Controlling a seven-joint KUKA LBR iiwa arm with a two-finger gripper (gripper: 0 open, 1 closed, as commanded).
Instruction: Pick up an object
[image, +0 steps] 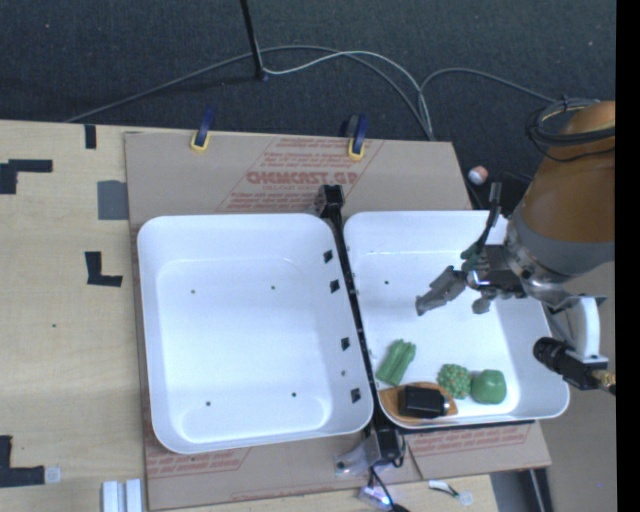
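While hanging above the right bin (520, 250), claw (455, 297) spreads wide (nothing between fingers), apart from green toys (398, 360) below.

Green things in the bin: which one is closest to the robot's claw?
The long ridged green piece, leftmost of the three, lies closest to the gripper. The bumpy one and the smooth one lie lower, near the bin's front edge.

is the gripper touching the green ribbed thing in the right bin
Apart. The camera view shows bare white bin floor between the gripper and the green ribbed thing.
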